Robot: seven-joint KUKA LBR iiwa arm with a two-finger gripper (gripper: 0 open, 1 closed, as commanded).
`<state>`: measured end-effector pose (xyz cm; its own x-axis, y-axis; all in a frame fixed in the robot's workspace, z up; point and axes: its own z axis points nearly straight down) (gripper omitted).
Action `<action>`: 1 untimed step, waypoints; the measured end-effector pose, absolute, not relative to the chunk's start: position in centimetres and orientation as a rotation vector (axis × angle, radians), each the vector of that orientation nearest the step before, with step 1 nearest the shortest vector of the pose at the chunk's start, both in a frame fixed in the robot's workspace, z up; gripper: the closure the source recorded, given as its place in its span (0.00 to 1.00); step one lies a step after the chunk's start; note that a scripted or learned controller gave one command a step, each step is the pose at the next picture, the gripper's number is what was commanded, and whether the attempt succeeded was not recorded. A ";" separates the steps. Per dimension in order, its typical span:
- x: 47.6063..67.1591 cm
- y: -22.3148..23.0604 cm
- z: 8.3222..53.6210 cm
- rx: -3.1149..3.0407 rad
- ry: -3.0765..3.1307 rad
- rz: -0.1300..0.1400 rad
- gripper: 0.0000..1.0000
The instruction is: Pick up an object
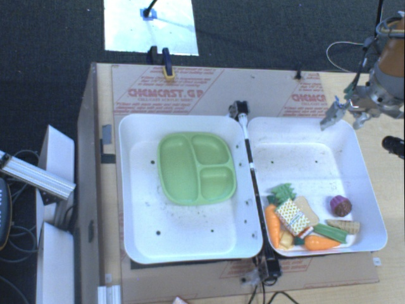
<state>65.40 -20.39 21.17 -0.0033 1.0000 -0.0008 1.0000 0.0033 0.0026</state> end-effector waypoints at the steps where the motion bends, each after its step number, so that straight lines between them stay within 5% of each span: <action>1: 58.2 -20.7 8.4 2.219 2.222 0.001 0.00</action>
<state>58.19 -20.67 8.44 -0.0012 1.0000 -0.0004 1.0000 0.0012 0.0013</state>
